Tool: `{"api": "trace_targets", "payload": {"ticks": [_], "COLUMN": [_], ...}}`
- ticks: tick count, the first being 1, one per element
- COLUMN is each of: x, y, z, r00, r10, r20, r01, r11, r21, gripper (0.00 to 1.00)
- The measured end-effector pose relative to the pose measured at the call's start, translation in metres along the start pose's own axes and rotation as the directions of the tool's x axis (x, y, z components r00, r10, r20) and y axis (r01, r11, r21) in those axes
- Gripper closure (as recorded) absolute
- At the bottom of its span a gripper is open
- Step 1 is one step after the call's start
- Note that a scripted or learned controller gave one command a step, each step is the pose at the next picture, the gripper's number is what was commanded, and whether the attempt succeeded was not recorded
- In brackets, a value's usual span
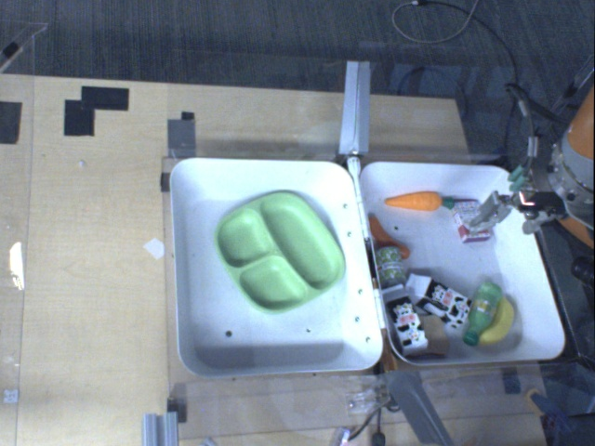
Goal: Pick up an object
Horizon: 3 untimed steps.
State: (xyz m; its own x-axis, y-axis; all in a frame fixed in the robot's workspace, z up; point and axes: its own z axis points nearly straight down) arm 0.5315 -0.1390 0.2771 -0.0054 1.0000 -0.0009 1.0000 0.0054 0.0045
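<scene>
The right bin (539,277) holds an orange carrot (414,202) at the back and a small red-and-white packet (472,228) to its right. A second orange piece (383,238) lies by the left wall, with a small green can (391,268) below it. Cow-patterned black-and-white pieces (444,301) lie near the front. A green bottle (482,309) rests against a yellow banana (503,321). My gripper (490,210) reaches in from the right, low over the packet's upper right corner. Whether it touches the packet is unclear.
The left bin (186,249) holds a green divided plate (279,249). A metal divider post (354,110) stands between the bins at the back. Cables hang beside the arm (572,170) at the right edge.
</scene>
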Motion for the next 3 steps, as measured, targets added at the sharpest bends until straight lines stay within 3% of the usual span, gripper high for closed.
{"api": "trace_targets", "payload": {"ticks": [1, 2, 3], "x": [-0.044, -0.005, 0.051], "y": [0.056, 0.094, 0.097], "z": [-0.098, 0.085, 0.186], "r00": [0.987, 0.999, 0.993], "r10": [-0.160, -0.046, -0.117], "r20": [0.002, 0.000, 0.000], "r01": [0.160, 0.046, 0.117], "r11": [0.987, 0.999, 0.993], "r21": [-0.003, 0.001, -0.002], "gripper": [0.00, 0.00, 0.00]}}
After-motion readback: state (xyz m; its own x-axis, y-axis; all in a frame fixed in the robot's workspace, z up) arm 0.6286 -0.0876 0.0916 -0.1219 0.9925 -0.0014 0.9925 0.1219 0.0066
